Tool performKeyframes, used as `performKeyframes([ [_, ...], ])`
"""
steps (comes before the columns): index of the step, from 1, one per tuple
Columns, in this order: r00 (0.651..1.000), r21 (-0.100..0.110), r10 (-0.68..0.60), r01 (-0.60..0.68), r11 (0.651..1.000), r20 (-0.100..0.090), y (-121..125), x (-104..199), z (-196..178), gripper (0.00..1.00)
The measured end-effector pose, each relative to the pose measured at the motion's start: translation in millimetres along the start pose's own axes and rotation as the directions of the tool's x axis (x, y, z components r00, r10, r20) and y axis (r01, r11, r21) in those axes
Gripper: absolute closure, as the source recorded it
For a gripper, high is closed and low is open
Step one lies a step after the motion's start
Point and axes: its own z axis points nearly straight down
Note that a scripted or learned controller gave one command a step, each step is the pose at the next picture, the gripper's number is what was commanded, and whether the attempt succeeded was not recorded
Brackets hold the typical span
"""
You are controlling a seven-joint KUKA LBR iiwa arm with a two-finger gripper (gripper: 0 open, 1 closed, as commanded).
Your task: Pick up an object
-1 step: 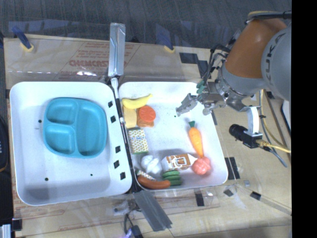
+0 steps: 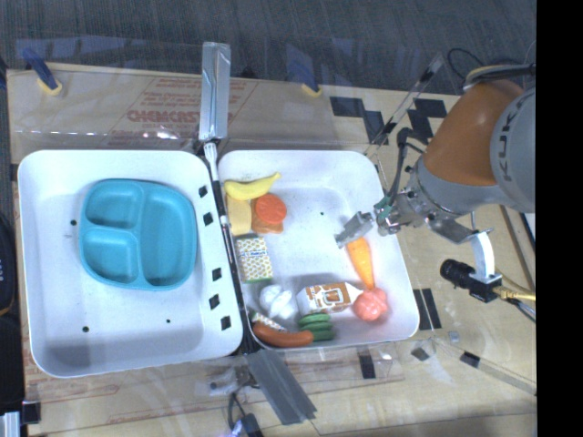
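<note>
Two white bins sit side by side on the desk. Nearest in the right bin (image 2: 314, 167) lie a sausage (image 2: 282, 337), a small carton (image 2: 330, 296) and a pink ball (image 2: 371, 306). Just beyond, an orange carrot (image 2: 363, 260) lies right under the pincer (image 2: 357, 229); how far it is open I cannot tell. Farther back rests a banana (image 2: 250, 188). A blue tray (image 2: 138, 233) fills the left bin (image 2: 46, 271).

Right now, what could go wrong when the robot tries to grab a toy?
The gripper sits right above the carrot, close to the right bin's wall, so it might bump that wall. The carrot is smooth and tapered, so it could slip. The pink ball touches the carrot's end and might roll.
</note>
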Motion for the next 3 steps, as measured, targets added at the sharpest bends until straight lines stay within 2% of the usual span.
performKeyframes([
  [1, 0.991, -0.016, -0.134, 0.134, 0.991, 0.001, 8, 6, 86, 0.0],
  [2, 0.979, -0.005, -0.205, 0.205, 0.979, 0.003, 79, 34, 58, 0.0],
  [3, 0.972, -0.003, -0.237, 0.237, 0.972, 0.002, 131, 49, 91, 0.0],
])
